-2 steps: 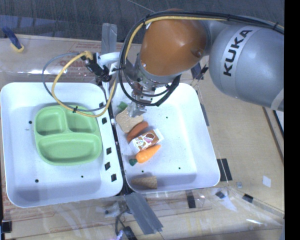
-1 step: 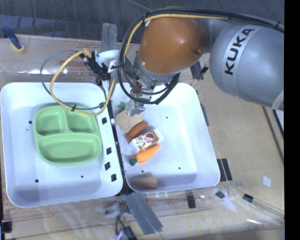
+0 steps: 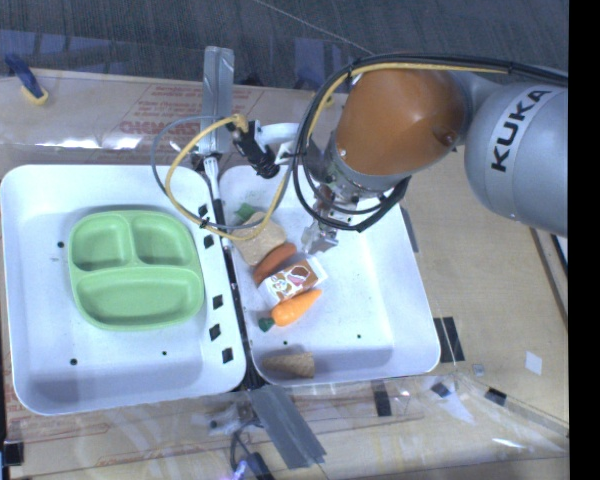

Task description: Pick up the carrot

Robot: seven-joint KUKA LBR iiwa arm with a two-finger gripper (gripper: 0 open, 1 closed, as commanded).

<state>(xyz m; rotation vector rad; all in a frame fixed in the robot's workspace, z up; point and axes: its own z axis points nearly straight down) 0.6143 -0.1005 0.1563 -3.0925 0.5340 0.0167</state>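
The carrot (image 3: 296,308), orange with a small green end, lies in the right bin (image 3: 380,308) near its left wall, below a small printed packet (image 3: 289,281). My gripper (image 3: 318,238) hangs under the orange wrist band (image 3: 395,118), above the bin's upper middle. It is up and to the right of the carrot, apart from it, with its tip close to the packet's upper corner. Nothing shows between its tips.
A red-orange sausage-like piece (image 3: 274,261), a slice of bread (image 3: 262,238) and a green bit (image 3: 245,211) lie above the packet. A brown wedge (image 3: 290,365) sits at the bin's front edge. The left bin (image 3: 30,268) holds a green divided plate (image 3: 135,268). Yellow and black cables (image 3: 205,183) loop over the divider.
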